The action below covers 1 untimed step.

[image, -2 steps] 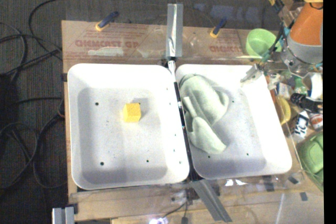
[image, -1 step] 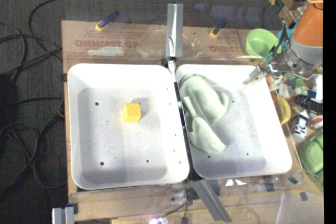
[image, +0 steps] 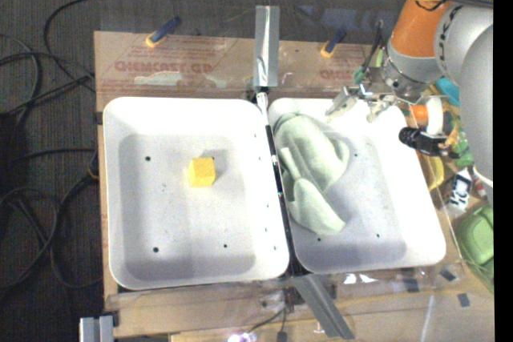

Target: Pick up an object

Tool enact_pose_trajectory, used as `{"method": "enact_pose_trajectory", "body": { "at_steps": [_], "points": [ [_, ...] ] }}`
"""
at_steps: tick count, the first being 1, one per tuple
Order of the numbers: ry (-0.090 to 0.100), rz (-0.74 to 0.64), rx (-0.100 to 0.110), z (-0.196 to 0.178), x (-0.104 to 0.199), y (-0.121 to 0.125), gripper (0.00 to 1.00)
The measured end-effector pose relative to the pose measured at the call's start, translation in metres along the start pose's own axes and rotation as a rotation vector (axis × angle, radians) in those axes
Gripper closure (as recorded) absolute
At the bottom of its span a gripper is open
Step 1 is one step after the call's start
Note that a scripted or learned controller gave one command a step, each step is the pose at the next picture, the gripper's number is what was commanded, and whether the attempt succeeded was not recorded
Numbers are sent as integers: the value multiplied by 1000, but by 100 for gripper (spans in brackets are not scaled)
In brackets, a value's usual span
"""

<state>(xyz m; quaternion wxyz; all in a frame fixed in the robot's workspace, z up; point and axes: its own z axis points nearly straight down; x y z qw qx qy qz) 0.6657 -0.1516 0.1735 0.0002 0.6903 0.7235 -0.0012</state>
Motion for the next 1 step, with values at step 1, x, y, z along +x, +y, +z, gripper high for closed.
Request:
{"method": "enact_pose_trajectory", "body": {
  "at_steps": [1],
  "points": [
    [0, -17, -2, 80, -36, -19, 0]
  ]
}}
